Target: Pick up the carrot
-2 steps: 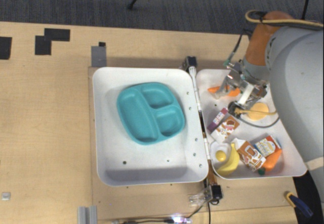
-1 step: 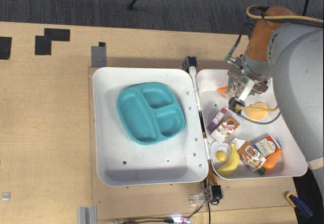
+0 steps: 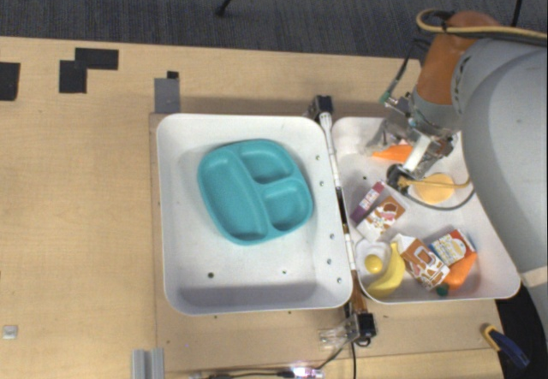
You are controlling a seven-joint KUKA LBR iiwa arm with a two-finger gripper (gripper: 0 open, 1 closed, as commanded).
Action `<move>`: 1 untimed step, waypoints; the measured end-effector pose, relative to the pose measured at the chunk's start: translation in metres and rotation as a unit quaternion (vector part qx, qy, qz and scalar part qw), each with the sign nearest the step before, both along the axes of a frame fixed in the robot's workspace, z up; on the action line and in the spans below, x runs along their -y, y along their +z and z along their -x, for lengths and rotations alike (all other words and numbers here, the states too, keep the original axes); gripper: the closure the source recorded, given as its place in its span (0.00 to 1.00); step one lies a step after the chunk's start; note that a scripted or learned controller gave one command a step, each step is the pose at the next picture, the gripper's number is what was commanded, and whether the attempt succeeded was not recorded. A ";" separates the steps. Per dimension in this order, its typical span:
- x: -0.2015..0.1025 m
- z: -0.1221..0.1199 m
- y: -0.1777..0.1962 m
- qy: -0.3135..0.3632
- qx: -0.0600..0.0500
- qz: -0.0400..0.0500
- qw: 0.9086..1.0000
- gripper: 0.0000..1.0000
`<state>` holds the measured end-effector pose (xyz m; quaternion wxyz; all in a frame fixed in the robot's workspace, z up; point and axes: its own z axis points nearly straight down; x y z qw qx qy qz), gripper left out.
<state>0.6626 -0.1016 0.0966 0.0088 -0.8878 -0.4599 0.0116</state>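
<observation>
Although the gripper (image 3: 390, 139) hung low over the right bin (image 3: 353, 146), up the view from the banana (image 3: 387, 275), the camera's slant hid its tip. Whether the jaws were spread or pressed together could not be told. An orange piece (image 3: 396, 152) lay right under it, too close to say if the two touched.

The carrot (image 3: 465, 268) lay well apart from the gripper, to the right of the banana and about level with it. Its green stub pointed toward the near rim. Between the banana and the carrot sat a carton (image 3: 432, 254), touching the carrot's side. It bore a brown panel and a white-and-orange picture, but none of its print was legible. Up and slightly left of the banana lay a purple-and-brown packet (image 3: 377, 206) with a white patch, its lettering likewise too small to read. A yellow fruit (image 3: 433, 190) rested up and to the right of the banana, just beside the gripper.

The carrot was hemmed in, with the carton on one side and the bin's near right corner wall on the other. Barer floor showed well above the banana, in that bin's far left corner. Far left of the banana, the left bin (image 3: 175, 223) held a teal plate (image 3: 255, 189) with open white floor all round it.
</observation>
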 end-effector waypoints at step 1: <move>0.049 0.014 -0.009 -0.083 0.016 0.004 0.996 0.00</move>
